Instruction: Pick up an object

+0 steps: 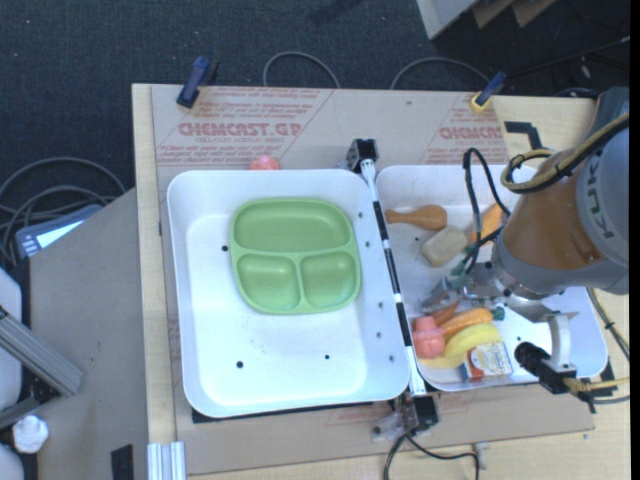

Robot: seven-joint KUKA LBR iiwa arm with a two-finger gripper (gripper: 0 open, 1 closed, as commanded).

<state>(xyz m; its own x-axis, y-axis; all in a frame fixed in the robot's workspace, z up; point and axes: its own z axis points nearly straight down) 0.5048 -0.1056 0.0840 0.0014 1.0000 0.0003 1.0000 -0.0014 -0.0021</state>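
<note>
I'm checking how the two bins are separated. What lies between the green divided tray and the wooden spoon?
In the camera view, bare white floor of the left bin, then the adjoining bin rims, lie between the green divided tray and the wooden spoon.

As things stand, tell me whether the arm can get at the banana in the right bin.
Probably yes. The banana lies uncovered near the front of the right bin, just below the arm, though the orange piece and pink toy crowd it.

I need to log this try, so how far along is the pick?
Done: the arm has reached over the right bin, above its pile of toy food. In hand: nothing that I can see; the claw is hidden under the wrist. Left: a visible grasp and lift. The green tray sits in the left bin.
</note>
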